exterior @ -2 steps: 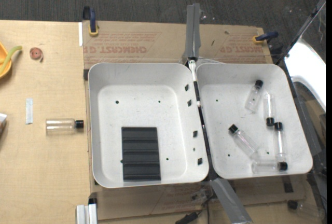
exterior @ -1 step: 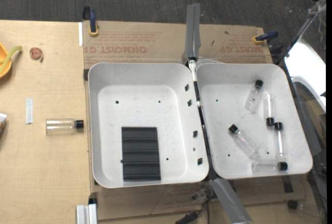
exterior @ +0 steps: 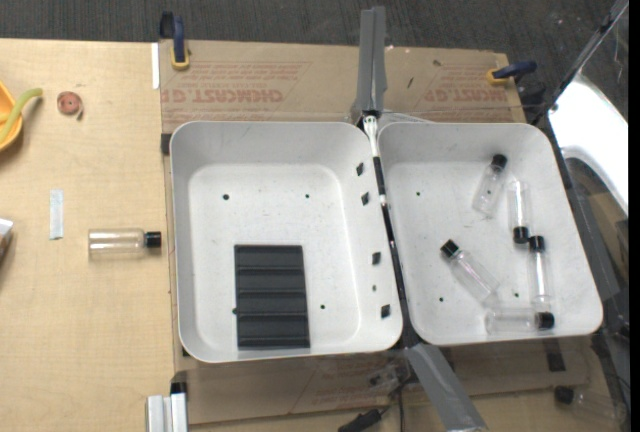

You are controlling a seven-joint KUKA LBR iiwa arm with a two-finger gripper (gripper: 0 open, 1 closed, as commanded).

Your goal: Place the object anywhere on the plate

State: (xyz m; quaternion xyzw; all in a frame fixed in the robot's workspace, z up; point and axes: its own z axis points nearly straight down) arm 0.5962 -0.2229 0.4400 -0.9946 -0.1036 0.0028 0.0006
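Camera view gives no way to tell the tool's state, apart or together, so the account begins at the right bin [exterior: 578, 220], the side the arm reaches in from. Five small clear vials with black caps lie flat on its floor. Two of them, the far vial [exterior: 487, 185] and the loose vial [exterior: 468, 268], lie on a slant. The other three crowd the right and near wall, two of them cap to cap.

My judgement is that the loose vial is the easiest candidate, as it lies apart from the rest with bare floor on both sides. It looks light, rigid and smooth – probably thin glass or hard plastic, so slippery and perhaps breakable under a hard squeeze. Being round, it would likely roll if nudged along its side. A hold across the middle of the barrel, square to its long axis, seems safest; the cap end is narrow and easy to miss.

Leftward, the plate [exterior: 271, 297] – a dark, ribbed rectangle – lies flat at the near side of the left bin [exterior: 180, 220], well apart from every vial. Its grooves may help stop a dropped vial rolling.

Another capped vial [exterior: 120, 240] lies on the surface left of the bins.
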